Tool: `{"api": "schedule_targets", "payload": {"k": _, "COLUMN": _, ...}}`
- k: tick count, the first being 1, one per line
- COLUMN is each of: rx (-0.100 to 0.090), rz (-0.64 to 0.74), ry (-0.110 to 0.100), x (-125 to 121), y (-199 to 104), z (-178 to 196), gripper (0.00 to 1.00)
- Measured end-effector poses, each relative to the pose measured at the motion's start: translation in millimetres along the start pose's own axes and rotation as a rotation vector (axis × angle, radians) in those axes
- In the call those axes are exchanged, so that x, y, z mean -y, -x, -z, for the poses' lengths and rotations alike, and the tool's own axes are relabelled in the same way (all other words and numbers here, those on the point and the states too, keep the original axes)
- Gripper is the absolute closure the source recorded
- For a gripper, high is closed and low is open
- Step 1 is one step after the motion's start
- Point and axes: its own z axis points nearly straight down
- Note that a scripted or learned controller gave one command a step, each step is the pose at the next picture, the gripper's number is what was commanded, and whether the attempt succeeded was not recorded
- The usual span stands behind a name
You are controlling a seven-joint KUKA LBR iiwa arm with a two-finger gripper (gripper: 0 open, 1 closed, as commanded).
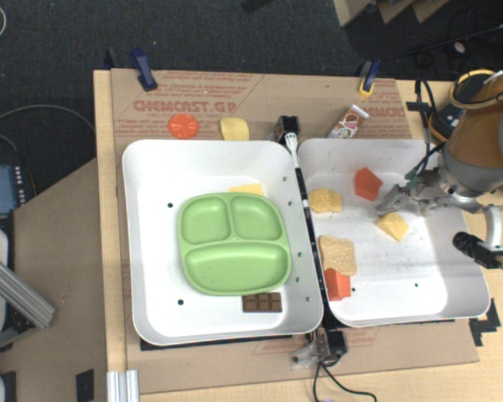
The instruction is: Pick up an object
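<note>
**Cheese wedge under the gripper**

Cheese wedge (393, 226) lies in the right bin (419, 296), touching the gripper (393, 204) above it. Green tray (233, 243) fills the left bin (147, 224). The fingers look spread, grasping nothing. Red block (367, 183) sits nearby.

Bench on dark carpet, seen from above

A brown board (260, 99) printed with red lettering sits on a light wooden bench (63, 216); dark carpet (59, 57) fills the upper frame, with blue clamps (142, 68) on the board's top edge.
</note>
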Motion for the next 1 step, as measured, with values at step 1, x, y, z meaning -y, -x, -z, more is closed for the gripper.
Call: {"api": "schedule_targets", "payload": {"k": 1, "rx": -0.008, "rz": 0.013, "ry": 0.004, "x": -80.5, "y": -87.4, "z": 0.4, "gripper": 0.0}}
